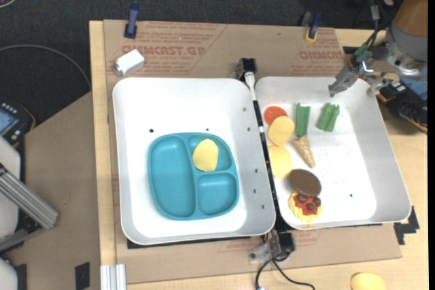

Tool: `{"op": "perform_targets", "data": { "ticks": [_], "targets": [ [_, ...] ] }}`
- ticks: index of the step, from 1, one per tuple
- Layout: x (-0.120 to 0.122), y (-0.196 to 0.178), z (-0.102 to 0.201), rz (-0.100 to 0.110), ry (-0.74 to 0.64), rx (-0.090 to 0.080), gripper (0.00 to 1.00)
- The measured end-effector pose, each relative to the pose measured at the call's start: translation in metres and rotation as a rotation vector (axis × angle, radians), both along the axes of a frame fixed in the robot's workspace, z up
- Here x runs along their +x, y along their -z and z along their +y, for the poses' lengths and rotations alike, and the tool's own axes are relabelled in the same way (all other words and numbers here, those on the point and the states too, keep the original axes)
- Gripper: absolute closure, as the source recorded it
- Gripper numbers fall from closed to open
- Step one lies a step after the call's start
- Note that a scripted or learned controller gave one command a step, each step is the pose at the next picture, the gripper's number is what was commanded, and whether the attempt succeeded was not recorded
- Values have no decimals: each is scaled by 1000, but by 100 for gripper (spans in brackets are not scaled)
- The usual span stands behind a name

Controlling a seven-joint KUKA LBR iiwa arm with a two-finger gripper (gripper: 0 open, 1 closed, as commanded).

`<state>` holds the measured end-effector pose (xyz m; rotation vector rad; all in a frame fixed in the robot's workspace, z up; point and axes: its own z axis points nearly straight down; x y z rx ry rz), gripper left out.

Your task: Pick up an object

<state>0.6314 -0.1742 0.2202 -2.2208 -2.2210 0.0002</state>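
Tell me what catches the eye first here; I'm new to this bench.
A blue divided tray sits in the left bin, a yellow piece in its upper right compartment. A cluster of toy food crowds the right bin's left side. The pincer hovers over that bin's far edge.

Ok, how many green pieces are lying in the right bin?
2. One green piece lies upright beside the orange-red item; the other green piece sits just right of it, nearer the gripper. More could hide beneath the clustered food.

Bench [204, 44] with two white bins [136, 166]
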Motion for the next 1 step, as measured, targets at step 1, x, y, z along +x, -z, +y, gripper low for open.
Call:
{"op": "perform_targets", "data": {
  "ticks": [1],
  "targets": [
    [-110, 135, 40, 22, 1, 8, 0]
  ]
}}
